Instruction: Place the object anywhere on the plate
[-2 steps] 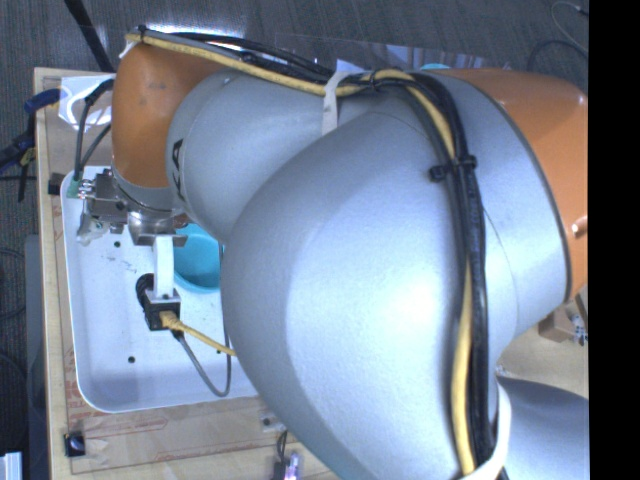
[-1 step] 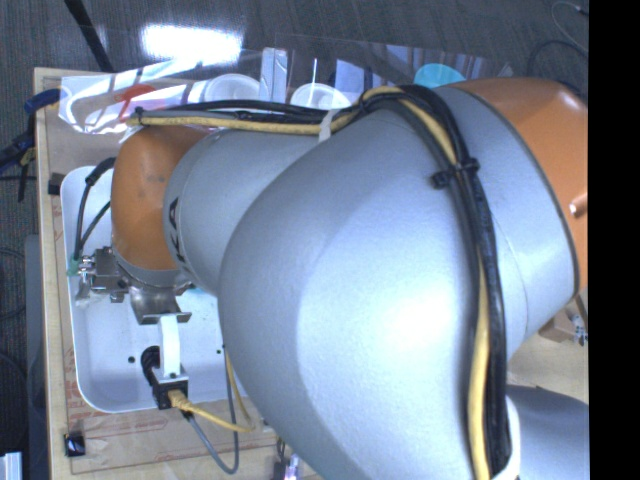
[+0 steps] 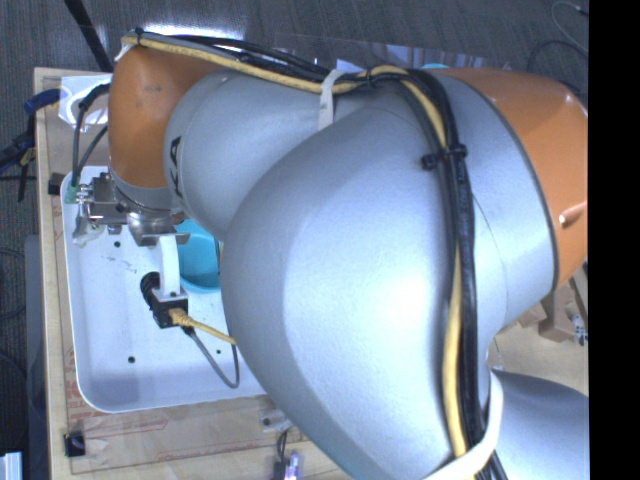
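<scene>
Currently reaches in from right, spans most of worktop with arm (image 3: 380, 268), holds gripper (image 3: 118, 213) over white bin (image 3: 110, 353). Can't tell jaws' state. Partly covers blue plate (image 3: 202, 260) just beside gripper.

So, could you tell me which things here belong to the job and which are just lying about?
Belonging to the job:
blue plate, mostly hidden behind the arm
gripper, over the bin

Just there:
white bin
wooden bench
</scene>
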Robot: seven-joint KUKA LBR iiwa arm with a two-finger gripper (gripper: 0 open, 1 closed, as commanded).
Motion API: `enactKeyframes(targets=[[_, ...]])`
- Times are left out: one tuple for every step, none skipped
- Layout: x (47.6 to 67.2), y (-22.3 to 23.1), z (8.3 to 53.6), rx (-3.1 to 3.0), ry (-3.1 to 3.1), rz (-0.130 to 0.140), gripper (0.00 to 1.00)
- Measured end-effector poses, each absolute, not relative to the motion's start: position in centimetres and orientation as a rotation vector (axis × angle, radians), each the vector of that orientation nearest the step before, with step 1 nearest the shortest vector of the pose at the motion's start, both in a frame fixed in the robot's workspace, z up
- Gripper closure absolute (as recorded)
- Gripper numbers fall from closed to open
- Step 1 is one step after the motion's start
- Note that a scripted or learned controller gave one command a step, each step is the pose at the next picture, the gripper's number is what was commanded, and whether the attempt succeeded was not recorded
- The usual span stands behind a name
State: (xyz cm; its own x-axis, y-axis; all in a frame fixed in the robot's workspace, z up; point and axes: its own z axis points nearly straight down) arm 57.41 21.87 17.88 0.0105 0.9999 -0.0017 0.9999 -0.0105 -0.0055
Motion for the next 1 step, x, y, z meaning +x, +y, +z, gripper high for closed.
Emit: enactKeyframes(targets=[[47.49,21.80,15.74,-2.446,-1.968,0.014,0.00]])
